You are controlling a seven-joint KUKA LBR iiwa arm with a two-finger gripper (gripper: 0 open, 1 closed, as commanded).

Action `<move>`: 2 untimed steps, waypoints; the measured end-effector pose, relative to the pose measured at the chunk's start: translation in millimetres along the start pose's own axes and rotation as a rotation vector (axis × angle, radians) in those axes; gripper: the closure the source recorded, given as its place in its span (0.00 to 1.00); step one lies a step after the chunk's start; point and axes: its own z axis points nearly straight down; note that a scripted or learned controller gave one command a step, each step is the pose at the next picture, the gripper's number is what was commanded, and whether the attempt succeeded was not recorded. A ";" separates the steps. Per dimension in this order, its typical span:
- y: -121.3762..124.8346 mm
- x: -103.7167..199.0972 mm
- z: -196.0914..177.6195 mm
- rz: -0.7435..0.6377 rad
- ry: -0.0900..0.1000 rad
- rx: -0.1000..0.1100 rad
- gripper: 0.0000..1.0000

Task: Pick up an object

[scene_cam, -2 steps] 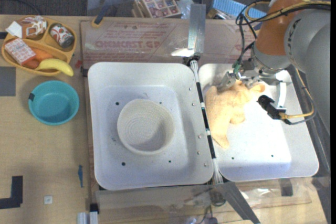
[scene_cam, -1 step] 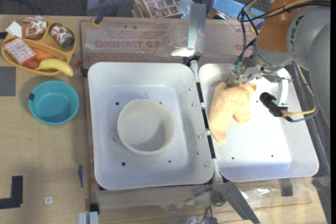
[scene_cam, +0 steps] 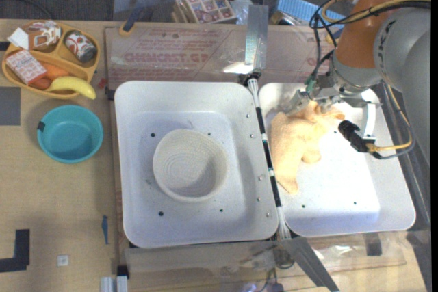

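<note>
- Arm [scene_cam: 383, 31]: grey with an orange band, reaching in from the right over the far part of the right bin.
- Gripper [scene_cam: 316, 98]: low over the right bin's far left corner, at the upper edge of the yellow cloth; whether it is apart, together or clamped on anything cannot be told.
- Yellow cloth [scene_cam: 294, 143]: pale, crumpled, lying in the left half of the right bin [scene_cam: 356, 208], against the wall it shares with the left bin.
- Left bin [scene_cam: 137, 215]: white, shallow, side by side with the right bin.
- White bowl [scene_cam: 189, 164]: round, ribbed, upright, near the middle of the left bin.
- Blue bowl [scene_cam: 70, 133]: on the bench, left of the left bin.
- Orange tray [scene_cam: 14, 68]: at the far left, divided, holding a banana [scene_cam: 73, 86] and small packets.
- Cardboard sheet [scene_cam: 174, 55]: printed, along the far edge behind the bins.
</note>
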 end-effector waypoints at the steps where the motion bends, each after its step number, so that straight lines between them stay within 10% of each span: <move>1: -3.0 1.6 12.3 -0.432 0.007 0.025 0.00; 2: 2.7 2.9 -0.5 -0.435 0.001 0.004 1.00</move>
